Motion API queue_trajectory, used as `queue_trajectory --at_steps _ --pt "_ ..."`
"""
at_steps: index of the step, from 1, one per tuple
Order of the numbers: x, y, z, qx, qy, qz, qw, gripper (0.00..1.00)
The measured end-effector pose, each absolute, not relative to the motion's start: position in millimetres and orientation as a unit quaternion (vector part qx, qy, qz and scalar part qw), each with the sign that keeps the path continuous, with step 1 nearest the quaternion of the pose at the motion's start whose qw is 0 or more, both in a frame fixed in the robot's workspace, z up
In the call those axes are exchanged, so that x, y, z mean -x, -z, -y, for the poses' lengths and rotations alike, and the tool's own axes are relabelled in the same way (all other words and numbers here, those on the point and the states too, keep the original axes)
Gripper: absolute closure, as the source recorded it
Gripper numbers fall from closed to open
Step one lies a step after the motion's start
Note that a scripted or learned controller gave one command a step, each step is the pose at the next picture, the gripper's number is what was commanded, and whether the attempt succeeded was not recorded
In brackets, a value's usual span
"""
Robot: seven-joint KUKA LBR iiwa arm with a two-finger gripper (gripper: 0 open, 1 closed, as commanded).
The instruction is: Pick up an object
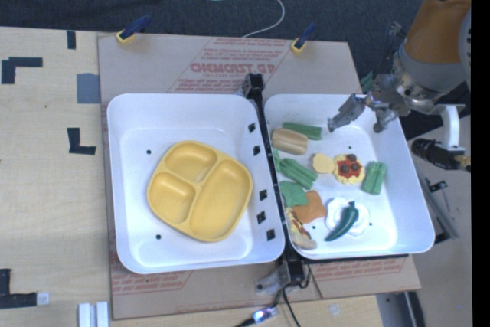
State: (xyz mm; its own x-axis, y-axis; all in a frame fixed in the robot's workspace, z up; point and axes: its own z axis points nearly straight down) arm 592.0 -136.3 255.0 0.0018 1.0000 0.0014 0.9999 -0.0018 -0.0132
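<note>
Toy food (348,168) heaped, partly overlapping | end effector (358,117) above, fingers spread

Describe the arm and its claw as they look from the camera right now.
The arm is grey metal with a broad orange band above the wrist. A dark cable loops over its top. The claw is two slim dark-grey fingers on a grey metal wrist block.

Crowded toys (321,180), bare right-bin corner (398,230)
</note>
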Motion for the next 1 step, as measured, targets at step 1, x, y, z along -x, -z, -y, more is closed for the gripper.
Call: queue_trajectory --at_steps 1 --pt "-594.2 -261.6 136.2 0.707 -0.0007 0.708 0.000 0.00"
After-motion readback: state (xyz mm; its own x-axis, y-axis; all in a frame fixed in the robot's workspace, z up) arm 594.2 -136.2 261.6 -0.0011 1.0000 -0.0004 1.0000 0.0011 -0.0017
